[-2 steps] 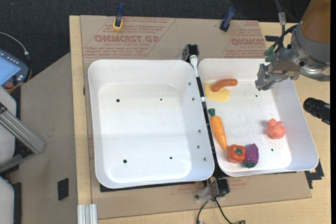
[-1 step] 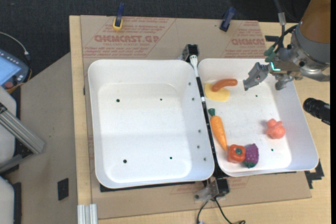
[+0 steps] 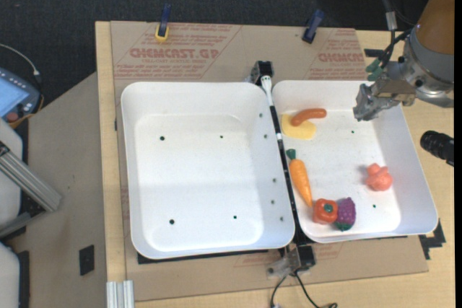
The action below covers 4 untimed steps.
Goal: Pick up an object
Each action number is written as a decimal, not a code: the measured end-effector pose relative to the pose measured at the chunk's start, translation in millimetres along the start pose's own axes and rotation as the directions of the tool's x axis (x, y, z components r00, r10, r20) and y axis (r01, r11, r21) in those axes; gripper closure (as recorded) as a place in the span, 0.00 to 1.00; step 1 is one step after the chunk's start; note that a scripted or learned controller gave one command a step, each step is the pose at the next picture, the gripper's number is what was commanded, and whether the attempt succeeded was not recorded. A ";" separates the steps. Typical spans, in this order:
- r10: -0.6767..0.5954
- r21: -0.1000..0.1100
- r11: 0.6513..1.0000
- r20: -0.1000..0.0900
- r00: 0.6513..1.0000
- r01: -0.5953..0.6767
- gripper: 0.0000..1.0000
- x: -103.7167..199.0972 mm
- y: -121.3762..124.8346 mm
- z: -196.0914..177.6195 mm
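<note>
From the camera view, my gripper [image 3: 366,106] hangs over the right bin [image 3: 404,155]; whether it is spread, I cannot tell. The sausage [image 3: 309,114] lies nearby on a yellow piece [image 3: 300,129], and descending off-centre could nudge it aside.

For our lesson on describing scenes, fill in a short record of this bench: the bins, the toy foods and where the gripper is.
bins: left bin; right bin, side by side
right bin contents: sausage on yellow piece; carrot; red pepper touching purple grapes; pink piece
gripper: over right bin's far end, holding nothing seen
</note>
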State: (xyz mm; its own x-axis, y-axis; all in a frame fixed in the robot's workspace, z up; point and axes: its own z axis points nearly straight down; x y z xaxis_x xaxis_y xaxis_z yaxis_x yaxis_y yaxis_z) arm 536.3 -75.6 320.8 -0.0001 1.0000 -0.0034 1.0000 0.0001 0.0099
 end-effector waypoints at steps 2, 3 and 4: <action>-0.003 0.026 1.000 -0.007 1.000 0.003 0.00 58.3 -62.7 126.5; -0.001 -0.011 1.000 -0.002 1.000 0.001 0.00 43.4 -4.8 -78.9; -0.007 0.022 1.000 -0.006 1.000 0.007 0.00 118.7 -56.9 16.0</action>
State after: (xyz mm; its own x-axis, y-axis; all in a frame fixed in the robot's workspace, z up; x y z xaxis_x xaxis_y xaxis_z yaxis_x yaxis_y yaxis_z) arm 479.6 43.1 303.9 -0.0072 1.0000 0.0021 0.9999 0.0073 -0.0124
